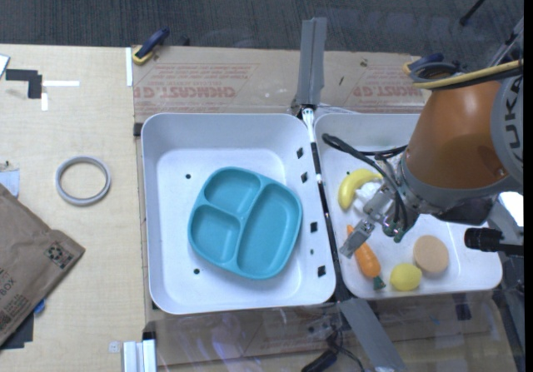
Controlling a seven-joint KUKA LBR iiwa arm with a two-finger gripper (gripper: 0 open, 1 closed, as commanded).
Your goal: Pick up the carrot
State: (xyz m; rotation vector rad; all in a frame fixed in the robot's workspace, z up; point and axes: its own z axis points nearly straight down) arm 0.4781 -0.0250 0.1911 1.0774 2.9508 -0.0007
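Note:
The carrot [367, 261] is orange with a green tip and lies in the right bin [466, 280], near its front left. My gripper [364, 231] hangs just above the carrot's upper end, its metal fingers [358, 240] pointing down and to the left. The grey arm with its orange band [454, 141] covers much of the right bin behind it. Nothing shows between the fingers.
A banana [354, 186] lies behind the gripper, a lemon [405, 277] and a tan round cookie-like piece [431, 254] sit to the carrot's right. The left bin [166, 195] holds a blue divided plate [246, 222]. A tape ring [83, 180] lies on the bench at left.

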